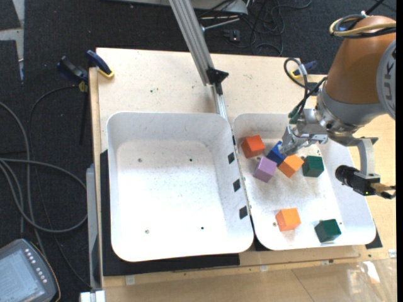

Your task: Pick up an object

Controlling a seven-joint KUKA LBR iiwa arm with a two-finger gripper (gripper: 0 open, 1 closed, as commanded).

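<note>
Presently the hand (288,147), finger state indeterminate, sits low in the right white bin (352,219) directly over a small blue cube (276,153), flanked by 2 touching cubes.

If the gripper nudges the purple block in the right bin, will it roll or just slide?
The purple block looks like a flat-faced cube, so it would probably slide, not roll. It seems rigid and likely light. It sits close beside a blue block and an orange block near the gripper, so a push may shift those too.

High fixed camera, slanting down, both bins (126,131)
</note>
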